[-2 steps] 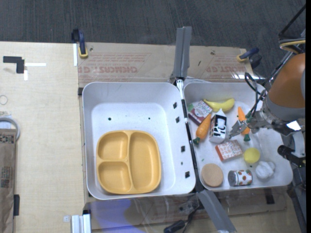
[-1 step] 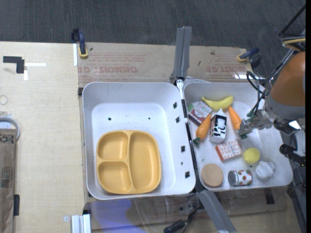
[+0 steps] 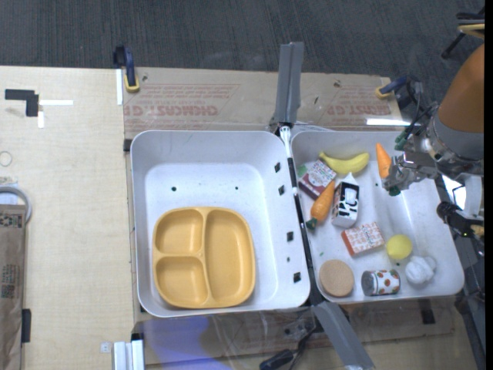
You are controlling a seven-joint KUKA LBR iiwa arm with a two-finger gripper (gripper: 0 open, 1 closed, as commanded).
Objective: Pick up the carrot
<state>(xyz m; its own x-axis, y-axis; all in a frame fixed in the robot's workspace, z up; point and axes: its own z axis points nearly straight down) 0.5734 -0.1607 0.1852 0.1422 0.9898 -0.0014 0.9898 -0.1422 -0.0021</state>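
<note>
A: Where's the carrot (image 3: 323,200)?
B: Right bin (image 3: 447,280), left side, touching the milk carton (image 3: 348,204). The gripper (image 3: 395,177) hovers nearby; grip unreadable.
A: Risk?
B: Snagging that other carrot (image 3: 383,160) instead.

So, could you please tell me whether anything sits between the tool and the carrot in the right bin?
Yes. The tool hangs near the right bin's far right side, and the carrot lies to the left. The white bottle stands between them, touching the carrot, with the banana just behind.
</note>
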